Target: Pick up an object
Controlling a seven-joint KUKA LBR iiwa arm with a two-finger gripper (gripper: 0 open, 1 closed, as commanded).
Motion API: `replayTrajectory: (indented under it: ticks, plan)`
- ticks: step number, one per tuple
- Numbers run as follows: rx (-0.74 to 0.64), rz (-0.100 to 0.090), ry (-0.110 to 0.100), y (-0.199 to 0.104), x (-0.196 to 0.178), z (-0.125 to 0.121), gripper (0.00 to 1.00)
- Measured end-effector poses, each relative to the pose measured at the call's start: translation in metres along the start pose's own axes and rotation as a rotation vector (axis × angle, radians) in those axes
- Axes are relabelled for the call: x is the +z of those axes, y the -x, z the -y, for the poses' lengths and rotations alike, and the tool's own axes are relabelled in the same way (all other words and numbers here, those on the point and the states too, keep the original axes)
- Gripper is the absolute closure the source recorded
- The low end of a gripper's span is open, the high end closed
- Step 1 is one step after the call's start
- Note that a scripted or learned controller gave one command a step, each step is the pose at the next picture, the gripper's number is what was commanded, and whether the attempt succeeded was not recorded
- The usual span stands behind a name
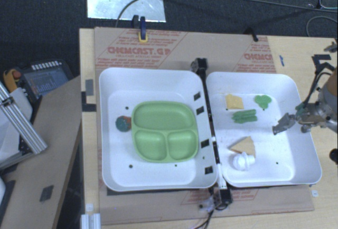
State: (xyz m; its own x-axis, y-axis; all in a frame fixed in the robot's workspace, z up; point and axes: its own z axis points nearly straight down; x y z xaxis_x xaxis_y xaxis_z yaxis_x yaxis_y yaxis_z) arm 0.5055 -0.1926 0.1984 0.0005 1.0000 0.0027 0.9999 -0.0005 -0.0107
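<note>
I see the end effector [282,123] at the right wall of the right bin [303,167], a dark metal tip poking in low over the white floor; can't tell if it's open or closed, nothing visibly in it. Taking the green bean bundle [244,115] as landmark: it's a ribbed matte-green piece in the right bin, long axis roughly left-right, slightly up toward the right. Just above-left of it, a flat yellow square block [234,102]; above-right, a lumpy green leafy piece [262,100]. Below it, a tan wedge [243,145], point aimed up-right, touching a small glossy white rounded object [241,162] underneath. End effector sits right of the beans, apart from them, with bare bin floor between. Far left of the beans, in the left bin [113,170], a smooth pale-green three-compartment plate [163,131] with a small round teal-brown object [123,123] against its left rim. Both bins rest on a cardboard sheet [174,48] on the bench [288,48].
</note>
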Motion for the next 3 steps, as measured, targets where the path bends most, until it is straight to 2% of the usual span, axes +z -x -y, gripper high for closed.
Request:
replayTrajectory:
  ticks: [1, 2, 3]
  plan:
    - [-0.004, 0.003, 0.012, 0.0, -0.006, -0.003, 0.0]
    - [-0.002, 0.002, 0.008, -0.004, 0.053, -0.011, 0.0]
    - [-0.002, 0.001, 0.008, -0.013, 0.099, -0.009, 0.0]
